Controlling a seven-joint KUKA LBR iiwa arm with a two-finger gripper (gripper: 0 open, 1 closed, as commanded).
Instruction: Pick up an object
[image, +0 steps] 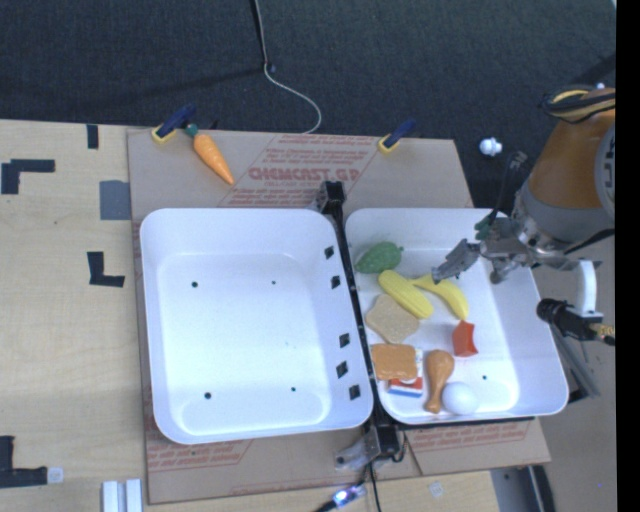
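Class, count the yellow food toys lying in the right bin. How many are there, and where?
2. A corn cob lies near the bin's middle, and a banana sits just right of it, below the gripper. Others may be hidden.

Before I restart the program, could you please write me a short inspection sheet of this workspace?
Surface: two white bins, left bin and right bin, on a cardboard sheet on the bench.
Job's things: in the right bin, a green vegetable, corn cob, banana, bread slice, red piece, orange block, drumstick and white egg.
Clutter: a toy carrot lies on the cardboard behind the left bin.
End effector: above the banana, nothing visibly held.
Cables: a thin wire runs in from the back.
Surroundings: dark cloth behind the bench.
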